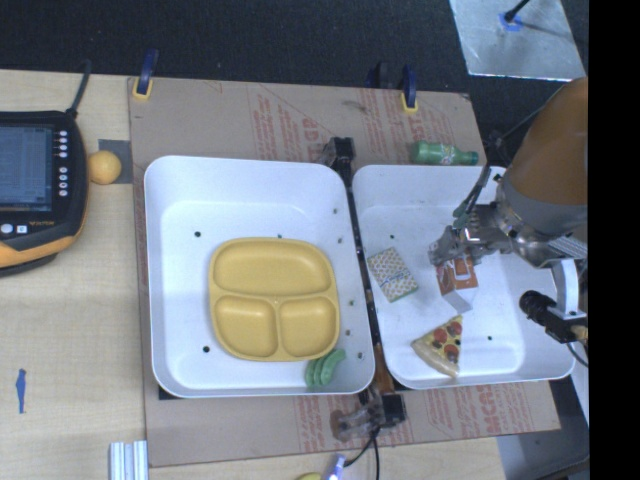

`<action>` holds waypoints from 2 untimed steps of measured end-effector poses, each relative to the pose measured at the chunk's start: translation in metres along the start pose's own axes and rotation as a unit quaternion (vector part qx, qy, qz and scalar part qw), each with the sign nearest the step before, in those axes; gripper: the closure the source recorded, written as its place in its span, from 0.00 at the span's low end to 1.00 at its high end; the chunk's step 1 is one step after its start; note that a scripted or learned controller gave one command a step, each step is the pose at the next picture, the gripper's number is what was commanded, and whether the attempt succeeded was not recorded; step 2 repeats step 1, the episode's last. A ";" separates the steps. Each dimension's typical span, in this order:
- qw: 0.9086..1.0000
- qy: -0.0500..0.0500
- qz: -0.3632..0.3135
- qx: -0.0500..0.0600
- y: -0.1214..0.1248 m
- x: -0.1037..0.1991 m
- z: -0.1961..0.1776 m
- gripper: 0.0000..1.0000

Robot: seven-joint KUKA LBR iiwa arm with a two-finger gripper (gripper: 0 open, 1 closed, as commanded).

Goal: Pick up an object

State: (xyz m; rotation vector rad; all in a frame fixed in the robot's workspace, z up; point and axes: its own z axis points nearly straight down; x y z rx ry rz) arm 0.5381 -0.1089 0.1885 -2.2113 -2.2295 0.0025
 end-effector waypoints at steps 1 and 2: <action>1.000 0.000 0.002 0.000 0.021 0.065 -0.028 1.00; 1.000 0.000 0.002 0.000 0.021 0.065 -0.028 1.00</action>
